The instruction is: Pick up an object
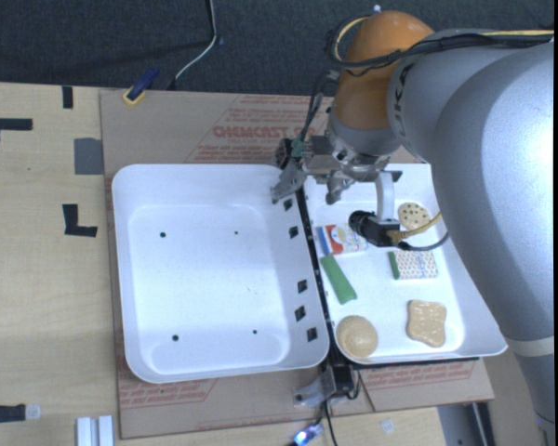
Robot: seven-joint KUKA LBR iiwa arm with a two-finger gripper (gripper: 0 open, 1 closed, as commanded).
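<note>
My gripper hangs over the far end of the divide between the two bins, open, with nothing between its fingers. The right bin holds the objects. A small red, white and blue packet lies just in front of the gripper. Beyond it toward the front lie a green stick and a round tan cookie. A tan bread-shaped piece, a checked white pad and a dotted round cracker lie further right.
The left bin stands beside the right one on a cardboard sheet. My large grey arm covers the right side of the view above the right bin. Black clips run along the shared rim.
</note>
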